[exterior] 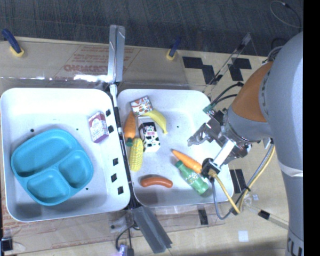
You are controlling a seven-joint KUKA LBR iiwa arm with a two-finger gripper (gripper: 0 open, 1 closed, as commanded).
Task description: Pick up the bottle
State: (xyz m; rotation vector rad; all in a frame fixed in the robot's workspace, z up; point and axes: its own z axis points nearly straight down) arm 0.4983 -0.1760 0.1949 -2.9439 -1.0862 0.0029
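**Worktop [48,55] stock, as I read it from my station**

- Bins: two, white, side by side.
- Left bin [42,108], two items:
  - one blue divided tray [50,167] at 7 o'clock
  - one small purple carton [98,127] at 2 o'clock
- Right bin [186,108], eight items:
  - one fruit-print box [141,106] at 11 o'clock
  - one banana [160,120] just beside the box
  - one cow-print carton [149,135]
  - one corn cob [135,153]
  - one sausage [156,182] at 6 o'clock
  - one first carrot [129,126] along the 9 o'clock wall
  - one second carrot [184,159] near centre
  - one green bottle [194,178], lying on its side at 5 o'clock, touching the second carrot's lower end
- Arm [288,89]: one, entering at 3 o'clock, bent down over the right bin.
- End effector [196,139]: hangs at the bottle's 12 o'clock. I cannot tell whether it is open or closed, and I see nothing in it.
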